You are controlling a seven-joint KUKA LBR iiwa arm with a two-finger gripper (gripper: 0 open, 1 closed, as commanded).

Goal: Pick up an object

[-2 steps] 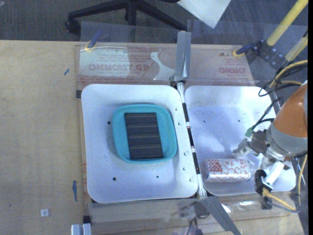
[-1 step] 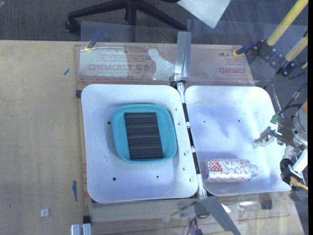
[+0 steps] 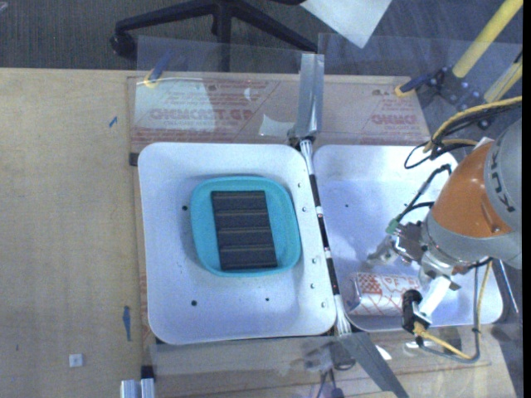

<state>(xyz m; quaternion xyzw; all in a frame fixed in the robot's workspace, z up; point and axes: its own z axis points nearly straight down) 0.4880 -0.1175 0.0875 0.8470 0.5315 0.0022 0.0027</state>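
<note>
Wooden bench [image 3: 66,222] bears two white bins [image 3: 166,247]; gripper [image 3: 397,251] state unclear; office chair [image 3: 224,7] behind.

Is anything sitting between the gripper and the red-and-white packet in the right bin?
Nothing visible does. The gripper hangs just above the packet near the front of the right bin, with bare bin floor around them. The teal tray lies apart in the left bin.

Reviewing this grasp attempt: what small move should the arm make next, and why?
Probably a short descent onto the red-and-white packet, if the fingers are open. The gripper sits just above it in the right bin, with nothing visibly between its fingers.
</note>
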